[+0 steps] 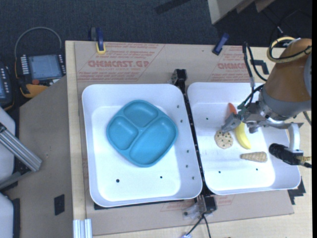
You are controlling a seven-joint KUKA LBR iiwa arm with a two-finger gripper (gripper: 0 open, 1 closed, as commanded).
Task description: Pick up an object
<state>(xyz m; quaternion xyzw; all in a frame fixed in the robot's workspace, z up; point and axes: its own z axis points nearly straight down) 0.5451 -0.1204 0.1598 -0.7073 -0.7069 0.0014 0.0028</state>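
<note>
My pincer [233, 124] hangs low in the right bin [218, 177], reaching in from the right. Its dark fingers [229, 125] point down and to the left, but they are small and dim here, so I cannot tell how wide they stand or whether anything sits between them.

I take the round cookie [224, 140] as my landmark. My fingertips come down just above it, at its upper edge, perhaps touching it; the view is too coarse to be sure. Just right of the cookie lies a yellow banana [243, 137], curved and running top to bottom, its upper end tucked under my wrist. Above the cookie, close behind my fingers, a small orange-red piece [231, 108], which may be a carrot, pokes out. Below and right of the cookie, a tan ice-cream cone [254, 156] lies on its side, apart from the banana. These four things crowd round my pincer, the banana and the orange-red piece nearest.

Farther right of the cookie, past the cone, a black fitting [283, 153] sits at the bin's right rim. Well left of the cookie, across the divide between the bins, the left bin [99, 177] bears a blue sectioned plate [142, 132], set at a tilt.
</note>
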